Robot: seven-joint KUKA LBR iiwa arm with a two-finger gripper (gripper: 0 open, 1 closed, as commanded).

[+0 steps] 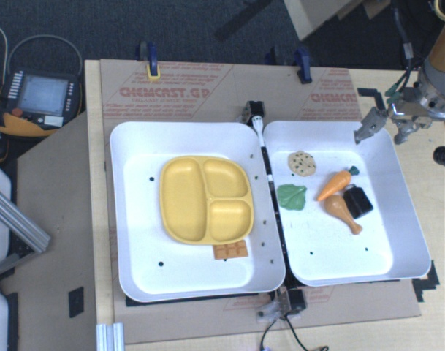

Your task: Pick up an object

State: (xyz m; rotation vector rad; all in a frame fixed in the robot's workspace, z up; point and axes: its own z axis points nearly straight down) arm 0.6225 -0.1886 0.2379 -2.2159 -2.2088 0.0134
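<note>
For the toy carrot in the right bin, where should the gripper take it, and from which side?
Grip the carrot across its orange mid-body, coming straight down from above. It lies flat and slanted, leaf end up-right, with the black block and drumstick close below, so the upper-left flank looks clearest.

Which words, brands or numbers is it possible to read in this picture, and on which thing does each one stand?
"CHEMCAST GP": printed in red on the brown board under the bins, behind the left bin.
Same red print again behind the right bin, partly cut off; only "CHEMCAST" is legible.
Smaller red lines beneath both prints: too small to read.
Screen of the handheld pendant at far left: too blurred to read.
</note>
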